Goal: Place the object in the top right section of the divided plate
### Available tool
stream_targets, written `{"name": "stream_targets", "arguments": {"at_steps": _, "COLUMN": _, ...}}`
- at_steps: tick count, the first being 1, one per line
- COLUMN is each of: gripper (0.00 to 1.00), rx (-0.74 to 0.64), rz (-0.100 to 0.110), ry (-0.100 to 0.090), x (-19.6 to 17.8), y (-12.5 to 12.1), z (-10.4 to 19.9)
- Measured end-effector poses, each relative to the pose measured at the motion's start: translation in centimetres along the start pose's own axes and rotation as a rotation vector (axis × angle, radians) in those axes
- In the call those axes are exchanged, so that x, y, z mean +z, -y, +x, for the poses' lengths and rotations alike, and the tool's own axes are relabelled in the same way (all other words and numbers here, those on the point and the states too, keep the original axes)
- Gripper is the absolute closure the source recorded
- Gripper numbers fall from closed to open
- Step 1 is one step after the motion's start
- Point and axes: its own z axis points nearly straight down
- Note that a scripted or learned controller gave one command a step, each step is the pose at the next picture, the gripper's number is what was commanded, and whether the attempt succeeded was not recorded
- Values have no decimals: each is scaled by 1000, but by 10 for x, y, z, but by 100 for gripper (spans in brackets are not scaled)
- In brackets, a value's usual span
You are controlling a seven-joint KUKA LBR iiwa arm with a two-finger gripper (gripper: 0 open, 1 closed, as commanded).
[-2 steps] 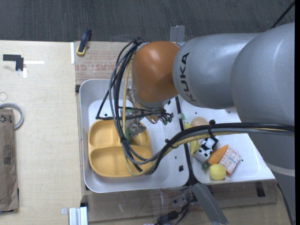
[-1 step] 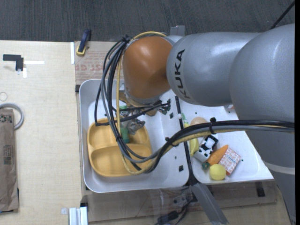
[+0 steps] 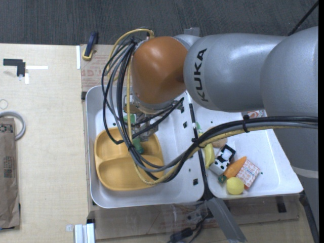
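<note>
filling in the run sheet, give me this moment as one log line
arm: over left bin | pincer: above yellow divided plastic plate | small green object: at pincer, hold unclear | right bin: toy food

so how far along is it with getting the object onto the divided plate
Partway, by the look of it. The arm is already over the left bin, its wrist right above the yellow divided plate. A small green object sits at the plate's upper right under the cables; whether it is released is unclear. Pulling the arm away remains. Other items lie in the right bin.

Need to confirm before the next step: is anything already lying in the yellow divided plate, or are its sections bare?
Cannot tell fully. The divided plate's visible left sections look bare, but the arm and cables cover its right side.
</note>
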Motion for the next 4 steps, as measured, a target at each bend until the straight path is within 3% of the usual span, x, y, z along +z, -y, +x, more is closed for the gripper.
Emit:
{"name": "stream_targets", "arguments": {"at_steps": 1, "gripper": 100, "rx": -147, "rz": -12, "ry": -3, "x": 2, "y": 24, "z": -13}}
{"name": "stream_targets", "arguments": {"at_steps": 2, "gripper": 100, "rx": 4, "rz": -27, "ry": 19, "x": -25, "y": 18, "z": 14}}
{"name": "stream_targets", "arguments": {"at_steps": 3, "gripper": 100, "rx": -412, "rz": -23, "ry": 25, "x": -52, "y": 44, "z": -30}}
{"name": "stream_targets", "arguments": {"at_steps": 4, "gripper": 100, "rx": -685, "rz": -14, "ry": 29, "x": -9, "y": 49, "z": -37}}
